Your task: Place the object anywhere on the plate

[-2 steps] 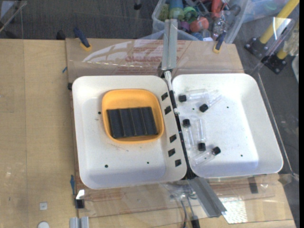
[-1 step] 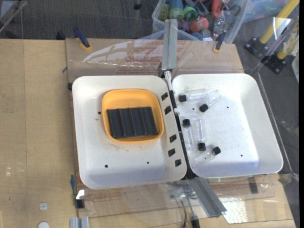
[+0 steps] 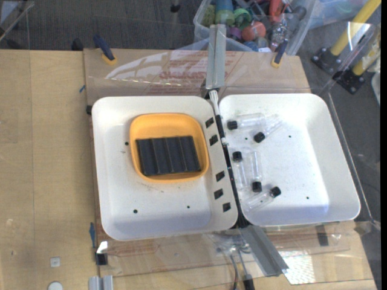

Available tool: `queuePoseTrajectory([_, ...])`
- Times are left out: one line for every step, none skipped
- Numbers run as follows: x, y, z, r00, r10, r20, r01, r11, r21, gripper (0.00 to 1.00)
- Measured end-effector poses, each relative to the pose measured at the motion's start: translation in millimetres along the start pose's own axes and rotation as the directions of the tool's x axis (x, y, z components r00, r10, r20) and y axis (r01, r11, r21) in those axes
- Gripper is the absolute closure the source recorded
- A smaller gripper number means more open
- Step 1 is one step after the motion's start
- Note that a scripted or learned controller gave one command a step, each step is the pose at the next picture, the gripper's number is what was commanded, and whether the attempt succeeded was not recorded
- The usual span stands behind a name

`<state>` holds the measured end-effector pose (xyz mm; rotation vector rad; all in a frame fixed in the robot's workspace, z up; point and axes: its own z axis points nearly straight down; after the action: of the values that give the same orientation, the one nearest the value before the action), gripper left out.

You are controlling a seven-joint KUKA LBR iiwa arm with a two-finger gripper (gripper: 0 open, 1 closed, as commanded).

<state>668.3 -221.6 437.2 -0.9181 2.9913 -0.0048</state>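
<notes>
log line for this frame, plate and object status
plate: orange plate in left bin | object: dark ridged block on plate | right bin: clear vials

A robotics lab or test cell. A wooden bench (image 3: 36,162) carries two white bins (image 3: 157,213) fixed side by side with a metal divider rail (image 3: 214,59) and clamps. Beyond the bench's far edge stands a clear tub of mixed coloured toys (image 3: 254,11) on grey carpet.

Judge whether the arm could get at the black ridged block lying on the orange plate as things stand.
Probably yes: the black ridged block lies flat on the orange plate in the left bin, uncovered, with nothing above or beside it.
</notes>
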Motion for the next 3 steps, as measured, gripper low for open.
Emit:
queuePoseTrajectory([0.0,0.0,0.2,0.965,-0.263,0.000,0.263,0.965,-0.001,1.00])
queuePoseTrajectory([0.0,0.1,0.6,0.850,-0.528,0.001,0.528,0.850,-0.002,1.00])
queuePoseTrajectory([0.1,0.1,1.0,0.647,-0.763,0.002,0.763,0.647,-0.003,1.00])
